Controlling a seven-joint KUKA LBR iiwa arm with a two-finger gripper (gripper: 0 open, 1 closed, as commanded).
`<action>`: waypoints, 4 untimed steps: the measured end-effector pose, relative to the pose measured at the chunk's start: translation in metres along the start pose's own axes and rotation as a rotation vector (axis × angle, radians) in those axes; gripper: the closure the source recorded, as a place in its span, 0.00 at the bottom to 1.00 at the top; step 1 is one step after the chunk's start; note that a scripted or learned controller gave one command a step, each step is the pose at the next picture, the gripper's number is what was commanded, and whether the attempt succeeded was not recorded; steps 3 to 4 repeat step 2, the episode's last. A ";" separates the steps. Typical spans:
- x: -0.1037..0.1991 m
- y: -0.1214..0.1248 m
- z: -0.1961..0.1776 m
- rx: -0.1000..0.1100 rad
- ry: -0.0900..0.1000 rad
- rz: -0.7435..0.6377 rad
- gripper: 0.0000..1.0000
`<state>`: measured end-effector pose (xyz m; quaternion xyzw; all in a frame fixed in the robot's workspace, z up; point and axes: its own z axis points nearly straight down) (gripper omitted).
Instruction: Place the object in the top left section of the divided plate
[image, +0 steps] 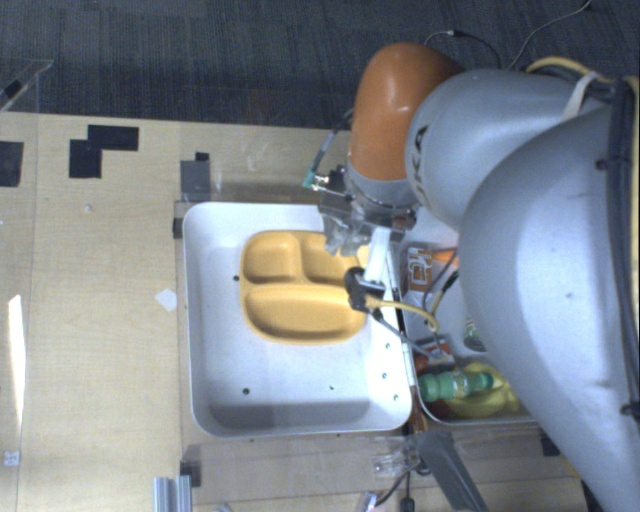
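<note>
While the big grey arm (540, 230) looms over the right bin (470, 410), where green and yellow things (465, 388) lie, the yellow divided plate (295, 290) rests in the left bin (210, 300). Its gripper (345, 240) hangs over the plate's upper right section; whatever it might carry is hidden from me.

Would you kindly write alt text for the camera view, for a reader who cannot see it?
A grey arm with an orange band reaches from the right, its gripper over the right edge of a yellow divided plate lying in the left white bin. The right bin holds a green bottle and other items.
</note>
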<state>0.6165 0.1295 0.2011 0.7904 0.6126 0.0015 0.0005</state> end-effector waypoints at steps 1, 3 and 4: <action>0.098 -0.045 0.008 0.000 0.001 -0.082 1.00; 0.077 -0.123 0.070 0.004 -0.001 -0.030 1.00; 0.077 -0.123 0.070 0.004 -0.001 -0.030 1.00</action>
